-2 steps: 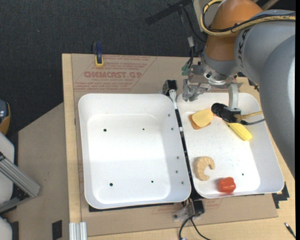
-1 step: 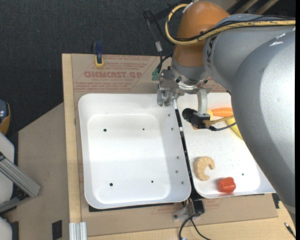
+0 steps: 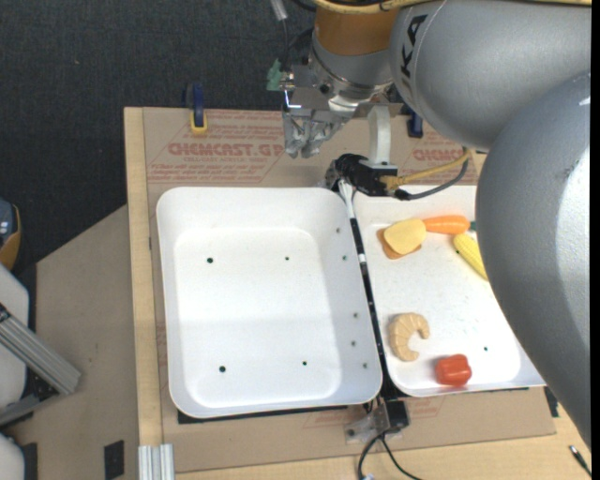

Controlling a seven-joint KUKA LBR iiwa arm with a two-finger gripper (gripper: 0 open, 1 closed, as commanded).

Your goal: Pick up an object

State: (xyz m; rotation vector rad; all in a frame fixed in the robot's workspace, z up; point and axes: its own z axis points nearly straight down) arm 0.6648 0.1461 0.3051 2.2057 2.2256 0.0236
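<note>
The gripper (image 3: 305,141) hangs at about twelve o'clock of the left bin (image 3: 178,281), over the brown board (image 3: 225,150) beyond the bin's far rim. Its metal fingers point down and look close together with nothing seen between them, though whether they are quite closed cannot be told. The grey arm (image 3: 506,84) with its orange band (image 3: 352,23) comes in from the upper right and covers the right side of the right bin (image 3: 422,380).

All the loose things lie in the right bin. A yellow-orange wedge (image 3: 403,237) sits at about eleven o'clock of that bin, with a small carrot (image 3: 444,224) just beside it toward one o'clock. A yellow piece (image 3: 469,253), partly hidden by the arm, lies at about two o'clock. A tan croissant (image 3: 409,335) lies near six o'clock, and a red block (image 3: 452,369) sits near it at the near rim, about five o'clock. A blue clamp (image 3: 197,105) grips the board's far edge.
</note>
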